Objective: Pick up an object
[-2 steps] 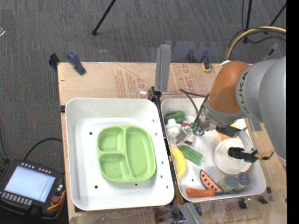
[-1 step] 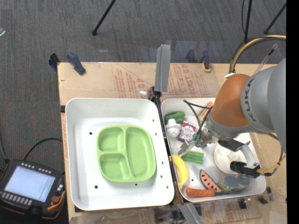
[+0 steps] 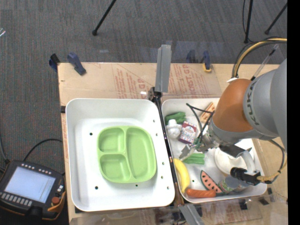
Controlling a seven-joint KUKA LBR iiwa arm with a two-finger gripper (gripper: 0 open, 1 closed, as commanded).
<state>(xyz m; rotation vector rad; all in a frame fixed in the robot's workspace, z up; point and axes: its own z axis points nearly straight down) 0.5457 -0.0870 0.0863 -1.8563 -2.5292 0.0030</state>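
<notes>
Green block [image 3: 194,159] beneath lowered hand [image 3: 191,150]

Two white bins [image 3: 75,125], one green plate [image 3: 126,154], one banana [image 3: 182,174]

Two white bins side by side — the left bin [image 3: 75,125] holds a green divided plate [image 3: 126,153]. In the right bin [image 3: 187,103], a banana [image 3: 182,174], watermelon slice [image 3: 210,182] and carrot [image 3: 200,193] are seen; the gripper [image 3: 192,149] is lowered among them.
</notes>
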